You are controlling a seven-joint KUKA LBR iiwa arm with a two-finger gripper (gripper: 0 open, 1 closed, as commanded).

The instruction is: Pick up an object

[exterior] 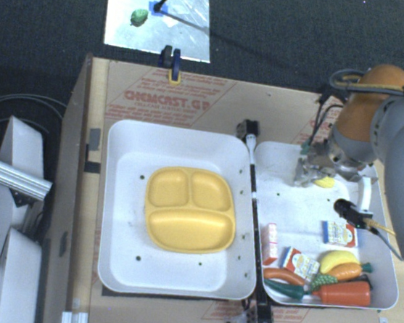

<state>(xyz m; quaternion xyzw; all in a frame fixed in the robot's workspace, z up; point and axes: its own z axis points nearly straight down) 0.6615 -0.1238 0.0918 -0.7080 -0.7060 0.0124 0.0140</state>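
Observation:
My gripper (307, 173) hangs low over the far end of the right bin (284, 204). A small yellow piece (324, 182) lies on the bin floor just to its right, close to the gripper; whether they touch is unclear. Toy foods sit heaped in the near right corner: a yellow banana (336, 261), an orange carrot (347, 292), a red sausage (284, 275) and a green piece (290, 291). A blue and white carton (339, 233) lies a little farther back.
The left bin (122, 184) holds a yellow divided plate (189, 209). Two small red and white cartons (270, 240) (299, 263) lie near the divider between the bins. The arm (395, 137) covers the right bin's far right corner.

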